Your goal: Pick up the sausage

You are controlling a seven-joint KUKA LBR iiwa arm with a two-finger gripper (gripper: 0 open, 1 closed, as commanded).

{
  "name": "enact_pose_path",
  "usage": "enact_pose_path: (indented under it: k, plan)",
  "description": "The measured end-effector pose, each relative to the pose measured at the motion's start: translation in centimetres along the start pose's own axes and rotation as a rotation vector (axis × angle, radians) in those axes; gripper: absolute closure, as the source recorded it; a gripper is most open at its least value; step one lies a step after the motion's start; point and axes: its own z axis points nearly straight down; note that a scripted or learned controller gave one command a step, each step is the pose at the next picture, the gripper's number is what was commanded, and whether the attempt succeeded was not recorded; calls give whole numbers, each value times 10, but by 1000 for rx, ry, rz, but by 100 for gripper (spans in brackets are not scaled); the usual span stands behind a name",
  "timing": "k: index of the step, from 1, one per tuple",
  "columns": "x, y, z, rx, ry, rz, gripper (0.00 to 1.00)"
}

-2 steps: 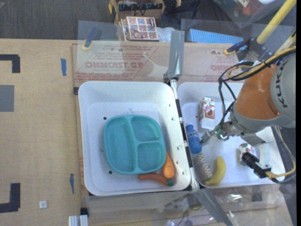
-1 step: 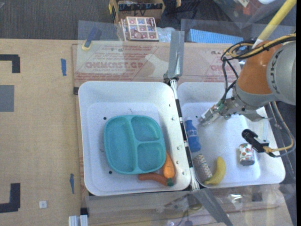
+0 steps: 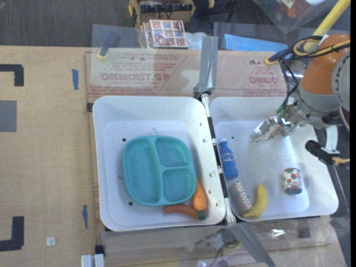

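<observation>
The sausage, reddish-brown and slim, lies at the front of the left bin, just below the teal divided tray and touching an orange carrot. My gripper hangs over the upper middle of the right bin, far to the right of the sausage and pointing left. Nothing shows at its tip.
The right bin holds a blue bottle by the divider, a grey mesh object, a banana and a small printed can. Cardboard sheets and a small box lie behind the bins.
</observation>
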Motion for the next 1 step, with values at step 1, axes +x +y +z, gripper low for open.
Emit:
enact_pose_path:
  k: [1]
  plan:
    - [51,-34,3,-53,-31,165,0]
